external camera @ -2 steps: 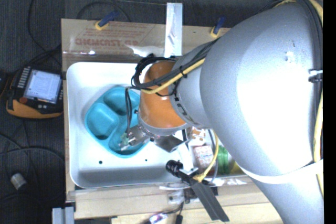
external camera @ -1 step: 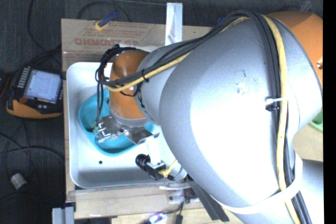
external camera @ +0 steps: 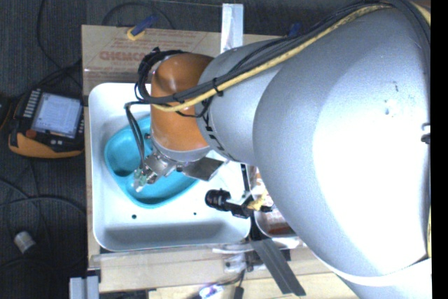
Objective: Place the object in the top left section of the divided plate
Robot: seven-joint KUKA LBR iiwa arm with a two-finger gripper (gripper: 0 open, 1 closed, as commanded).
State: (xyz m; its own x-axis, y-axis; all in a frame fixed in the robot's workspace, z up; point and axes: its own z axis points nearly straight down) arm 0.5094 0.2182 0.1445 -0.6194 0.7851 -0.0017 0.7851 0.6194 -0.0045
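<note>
A blue divided plate (external camera: 124, 152) lies in the left white bin (external camera: 112, 220), partly covered by the arm. My gripper (external camera: 143, 181) hangs over the plate's lower middle, its metal tip just above the blue surface. The arm's orange band sits directly above it and hides the plate's right side. I see no object between the fingertips, and the view is too small to show how they stand.
The big grey arm covers the right bin and most of the right half of the view. A handheld pendant (external camera: 47, 121) lies on the floor left of the bench. A cardboard sheet (external camera: 119, 49) lies behind the bins.
</note>
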